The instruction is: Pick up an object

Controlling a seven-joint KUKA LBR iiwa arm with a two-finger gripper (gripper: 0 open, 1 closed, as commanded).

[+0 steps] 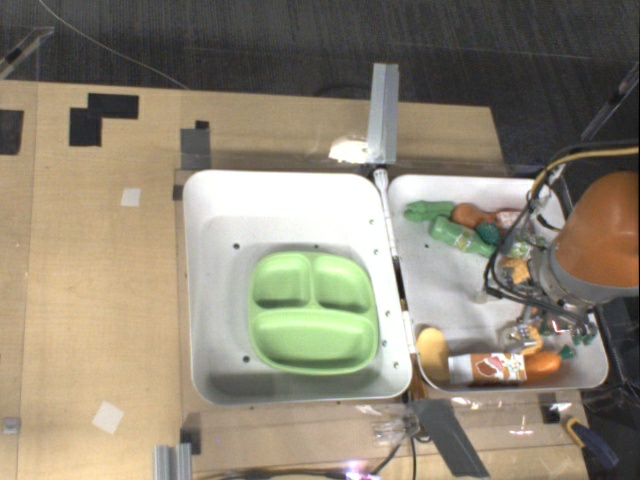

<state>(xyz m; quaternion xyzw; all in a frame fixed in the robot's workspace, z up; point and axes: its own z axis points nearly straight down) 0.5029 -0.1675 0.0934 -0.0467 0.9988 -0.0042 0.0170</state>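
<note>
When looking at the lower right of the frame, found a bottle (497,368) lying on its side along the lower wall of the right bin (598,376), with a yellow round piece (432,346) at its left end. Noted the pincer (538,330) just above the bottle's right end, amid cables; could not tell whether open or closed. Saw green pieces (445,223) in that bin's upper part. Spotted a green divided tray (314,311) inside the left bin (205,298), mid-frame.
</note>
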